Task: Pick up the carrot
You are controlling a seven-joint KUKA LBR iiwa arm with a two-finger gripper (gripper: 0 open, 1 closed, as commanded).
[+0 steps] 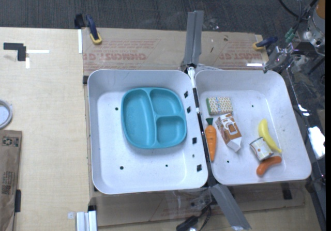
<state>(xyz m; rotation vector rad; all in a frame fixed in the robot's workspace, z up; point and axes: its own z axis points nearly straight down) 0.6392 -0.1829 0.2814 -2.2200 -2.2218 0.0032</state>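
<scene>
At the frame's right edge we see the arm (316, 23) cut off, its hand (275, 59) a dark tangle above the right bin's (289, 95) far corner, fingers too small to read. A roll of tape (4, 115) and a brown paper bag (10, 168) run off the left edge. Print on the small carton (229, 131) and can (260, 149) stays illegible.

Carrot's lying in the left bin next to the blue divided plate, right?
Wrong bin. The camera view shows the carrot in the right bin, along its left wall beside the small carton. The blue divided plate sits alone in the left bin.
</scene>
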